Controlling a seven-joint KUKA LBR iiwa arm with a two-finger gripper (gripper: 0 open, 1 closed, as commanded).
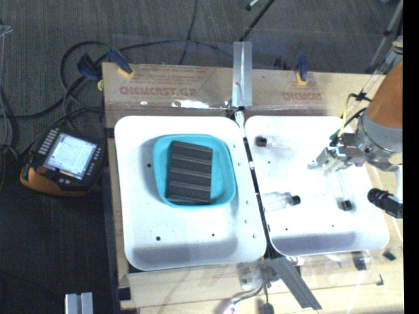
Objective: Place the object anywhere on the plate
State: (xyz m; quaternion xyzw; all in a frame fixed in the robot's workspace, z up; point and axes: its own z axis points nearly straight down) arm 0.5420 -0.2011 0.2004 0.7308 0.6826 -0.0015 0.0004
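A grey KUKA arm with an orange band point(393, 100) reaches in from the right edge of the bench, its wrist held over the right-hand shallow white plastic bin point(308, 231) and its two-finger gripper point(325, 160) pointing leftward and slightly down toward the bin's floor. Whether the fingers stand wide or narrow cannot be told, since the metal parts there blur into the white surface, and nothing can be seen held between them. Well to the left of the gripper, across the divide between the bins, a dark grey ribbed rectangular block point(190, 171) lies flat on a turquoise squarish plastic plate point(224, 170), which rests in the left-hand shallow white bin point(183, 247). Nearer the gripper, in the right bin, small clear pieces with black caps are scattered: one to its upper left near the bin's rim point(261, 140), one below and to its left point(288, 201), and one just below it point(345, 203). A black cylindrical part point(385, 201) juts out to the lower right of the gripper. Far left of it, off the bench, an orange-edged handheld control pendant with a lit screen point(64, 160) lies on the dark carpet among black cables.
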